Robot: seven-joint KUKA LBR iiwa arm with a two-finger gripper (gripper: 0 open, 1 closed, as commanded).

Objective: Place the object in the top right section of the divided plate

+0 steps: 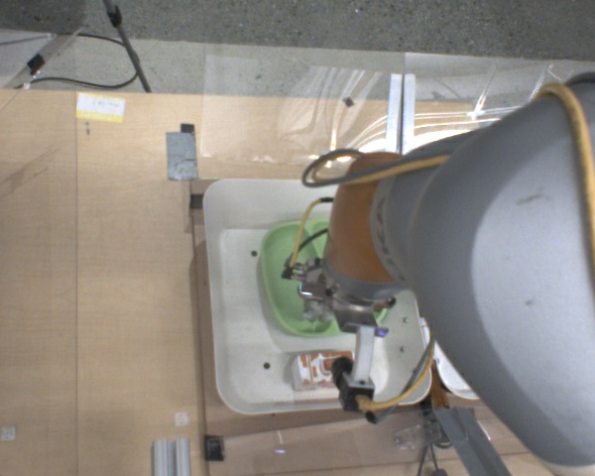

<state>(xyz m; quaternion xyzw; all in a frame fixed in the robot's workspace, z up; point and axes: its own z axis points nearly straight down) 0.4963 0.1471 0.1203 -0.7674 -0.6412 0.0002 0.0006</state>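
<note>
End effector (322,300) hovers over green divided plate (278,276), orange-white packet (312,370) nearby.

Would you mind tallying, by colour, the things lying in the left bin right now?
Green: 1, the plate, partly under the arm.
Brown and white: 1, the packet, beside the plate in the bin.
Total: 2 that I can see; the arm hides part of the bin.

A single fixed camera looks steeply down on the wooden bench (89,266) from above. The grey arm (496,266) looms close beneath the lens, reaching over the white bin (228,345).
</note>
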